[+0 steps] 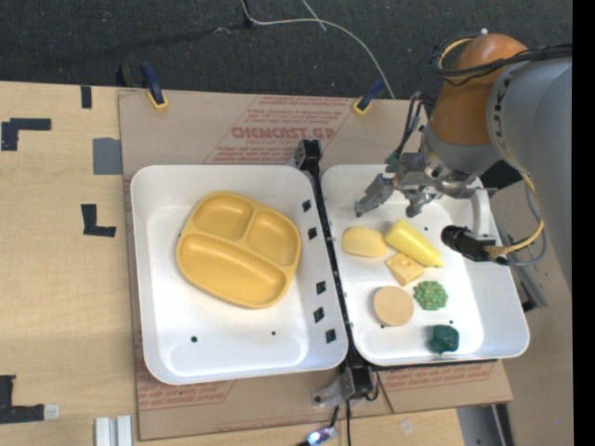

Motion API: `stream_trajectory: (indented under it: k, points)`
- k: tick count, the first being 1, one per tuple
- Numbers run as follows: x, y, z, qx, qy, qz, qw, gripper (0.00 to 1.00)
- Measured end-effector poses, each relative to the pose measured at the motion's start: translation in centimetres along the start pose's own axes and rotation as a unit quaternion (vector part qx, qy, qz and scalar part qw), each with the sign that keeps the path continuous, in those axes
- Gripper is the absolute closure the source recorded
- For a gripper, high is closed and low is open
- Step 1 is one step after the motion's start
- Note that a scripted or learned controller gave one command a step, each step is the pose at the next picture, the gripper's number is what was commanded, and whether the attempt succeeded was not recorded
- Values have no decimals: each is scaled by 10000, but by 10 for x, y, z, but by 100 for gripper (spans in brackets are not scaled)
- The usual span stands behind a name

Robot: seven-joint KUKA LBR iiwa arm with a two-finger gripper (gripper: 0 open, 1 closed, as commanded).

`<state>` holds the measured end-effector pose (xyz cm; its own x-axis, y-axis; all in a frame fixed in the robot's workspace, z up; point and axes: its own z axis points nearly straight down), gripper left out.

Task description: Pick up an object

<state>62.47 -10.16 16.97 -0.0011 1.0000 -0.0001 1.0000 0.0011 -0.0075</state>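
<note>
Arm is reaching in from the right, its grey body and orange band sitting above the far right corner of the right bin (507,337). Wrist is pointing down and leftward, putting the gripper (394,201) over the far part of that bin. Gripper fingers are spreading wide, one slanting toward the left, the other toward the near side; nothing is sitting between them. Dark cables are looping off the wrist to the right.

Objects are lying in the right bin, none lifted. A pale yellow oval piece (363,242) is lying just near of the gripper, toward the bin's left wall. A bright yellow elongated piece (414,243) is lying just beside it to the right, tilted, close under the right finger. A small tan wedge (404,268) is touching the near end of that piece. A round tan disc (393,306) is sitting nearer still, with a green bumpy ball (429,295) just beside it on the right. A dark green lump (443,339) is resting near the near right corner.

Left bin (153,337) is carrying a yellow divided tray (239,248), lying flat, on the counter (56,277)
</note>
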Motion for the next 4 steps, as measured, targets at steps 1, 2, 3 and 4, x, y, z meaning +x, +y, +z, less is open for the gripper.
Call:
stream_trajectory:
  k: [1,2,3,4]
  points:
    - [4,-3,43,-28,4,-5,10000,0]
    - [5,-1,30,-45,1,-16,10000,100]
    - [-4,2,-19,-55,-4,0,10000,100]
    - [7,6,-77,-64,-1,-9,10000,100]
